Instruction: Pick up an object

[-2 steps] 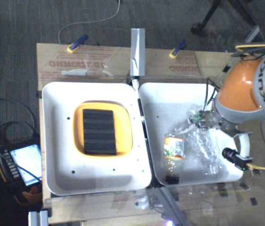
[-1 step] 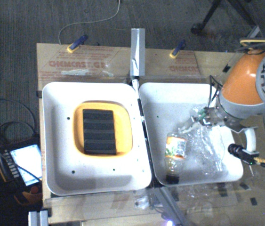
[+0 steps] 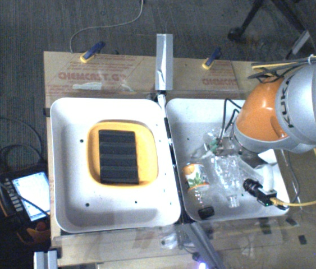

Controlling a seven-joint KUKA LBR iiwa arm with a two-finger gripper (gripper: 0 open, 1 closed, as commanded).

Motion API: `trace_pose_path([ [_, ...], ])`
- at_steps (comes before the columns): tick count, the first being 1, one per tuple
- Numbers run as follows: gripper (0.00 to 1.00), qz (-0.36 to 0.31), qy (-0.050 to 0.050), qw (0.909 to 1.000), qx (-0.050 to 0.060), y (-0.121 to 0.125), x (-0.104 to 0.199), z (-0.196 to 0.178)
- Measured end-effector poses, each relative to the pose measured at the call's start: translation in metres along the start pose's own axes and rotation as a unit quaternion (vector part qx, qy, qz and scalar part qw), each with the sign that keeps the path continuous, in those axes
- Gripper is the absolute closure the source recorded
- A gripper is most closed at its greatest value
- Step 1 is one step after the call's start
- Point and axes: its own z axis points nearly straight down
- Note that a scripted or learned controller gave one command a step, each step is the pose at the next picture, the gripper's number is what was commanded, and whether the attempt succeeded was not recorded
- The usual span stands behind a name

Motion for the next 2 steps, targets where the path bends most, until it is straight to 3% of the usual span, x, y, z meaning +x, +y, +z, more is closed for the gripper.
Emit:
trace_pose_path([
  [1,0.00,-0.012,0.012,0.9991,0.038,0.022,-0.081,-0.025],
  [2,0.00,0.055,0.011,0.9976,0.040,0.029,-0.099,-0.044],
])
